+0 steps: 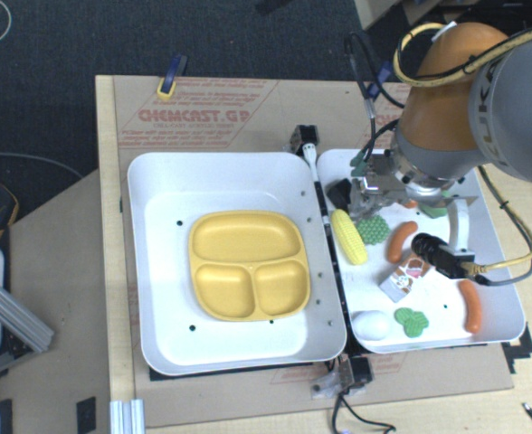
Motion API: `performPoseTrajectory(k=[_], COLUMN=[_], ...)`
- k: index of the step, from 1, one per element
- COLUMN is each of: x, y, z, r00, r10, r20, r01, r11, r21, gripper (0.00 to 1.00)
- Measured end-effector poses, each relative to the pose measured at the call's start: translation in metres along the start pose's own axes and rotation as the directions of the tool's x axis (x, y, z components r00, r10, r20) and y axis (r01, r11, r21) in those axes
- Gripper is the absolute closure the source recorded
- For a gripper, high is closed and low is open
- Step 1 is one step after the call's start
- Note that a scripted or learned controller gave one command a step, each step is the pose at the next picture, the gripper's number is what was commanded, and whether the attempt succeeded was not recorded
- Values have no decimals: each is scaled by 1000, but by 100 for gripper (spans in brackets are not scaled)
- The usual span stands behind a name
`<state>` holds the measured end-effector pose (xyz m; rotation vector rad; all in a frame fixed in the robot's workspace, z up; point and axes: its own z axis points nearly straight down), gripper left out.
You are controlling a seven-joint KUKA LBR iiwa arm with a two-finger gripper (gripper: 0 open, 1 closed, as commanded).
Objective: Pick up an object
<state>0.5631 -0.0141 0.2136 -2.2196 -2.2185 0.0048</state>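
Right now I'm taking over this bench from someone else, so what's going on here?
A grey KUKA arm with an orange band reaches from the right over the right bin, which holds toy food: a corn cob, a green piece, sausages, a white egg-like item. Its gripper hangs at the bin's far left part, near the corn. Nothing shows between its fingers, so no pick yet. The left bin holds a yellow divided tray.
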Motion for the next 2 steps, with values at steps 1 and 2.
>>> performPoseTrajectory(k=[1, 2], x=[10, -2], y=[-4, 2], z=[-15, -21], r00=[1000, 1000], r10=[-2, 1], r20=[0, 1], r01=[2, -1], r11=[1000, 1000], r21=[-7, -8], gripper=[100, 100])
